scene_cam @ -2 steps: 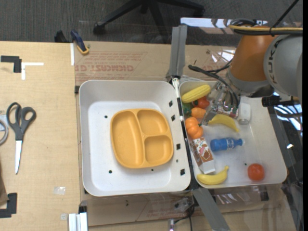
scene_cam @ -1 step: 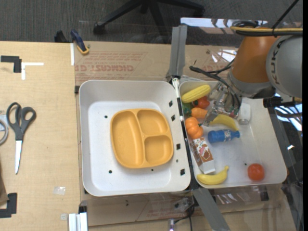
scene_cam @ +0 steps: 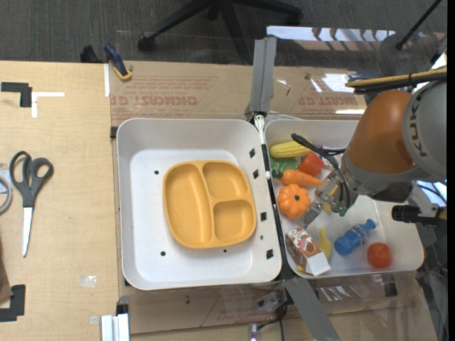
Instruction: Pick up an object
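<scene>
Whether the gripper (scene_cam: pixel 321 203) is parted I cannot tell; best descend squarely over the pumpkin (scene_cam: pixel 293 200) just beside it.

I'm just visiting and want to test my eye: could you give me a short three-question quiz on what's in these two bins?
1. True or false: the yellow tray lies in the left bin.
2. Which item lies nearest the gripper? A) scissors B) pumpkin C) blue bottle
3. Fill in: the corn lies in the ___ bin.

Key: 1 true. 2 B. 3 right.
</scene>
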### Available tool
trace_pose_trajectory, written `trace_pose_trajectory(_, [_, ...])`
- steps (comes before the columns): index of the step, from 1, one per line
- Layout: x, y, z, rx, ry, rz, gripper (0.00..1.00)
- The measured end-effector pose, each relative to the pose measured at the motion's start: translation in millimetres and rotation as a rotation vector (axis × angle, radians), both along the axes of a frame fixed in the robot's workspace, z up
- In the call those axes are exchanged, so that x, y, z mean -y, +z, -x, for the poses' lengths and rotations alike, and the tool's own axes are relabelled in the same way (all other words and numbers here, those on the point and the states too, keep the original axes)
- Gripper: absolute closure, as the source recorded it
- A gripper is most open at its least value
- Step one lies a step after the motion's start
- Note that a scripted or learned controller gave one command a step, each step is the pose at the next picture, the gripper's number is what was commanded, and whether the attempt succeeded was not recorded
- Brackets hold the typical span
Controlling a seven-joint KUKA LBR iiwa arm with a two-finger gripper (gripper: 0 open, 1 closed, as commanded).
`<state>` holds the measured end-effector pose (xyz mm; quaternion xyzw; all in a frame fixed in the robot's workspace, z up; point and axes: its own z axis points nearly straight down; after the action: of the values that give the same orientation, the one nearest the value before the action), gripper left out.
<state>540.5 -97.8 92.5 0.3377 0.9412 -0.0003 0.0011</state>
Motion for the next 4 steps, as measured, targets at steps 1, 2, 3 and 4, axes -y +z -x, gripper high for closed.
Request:
trace_pose_trajectory(1, [1.8, 0.8, -44.3, 0.002, -0.081, 0.0, 0.0])
trace_pose_trajectory(2, [2.0, 10.8, -45.0, 0.004, -0.077, 0.002, 1.0])
trace_pose_trajectory(3, [-35.6, 170.4, -100.4, 0.001, -0.264, 0.0, 1.0])
trace_pose_trajectory(4, [106.4, 160.8, -99.1, 0.001, -0.565, 0.001, 1.0])
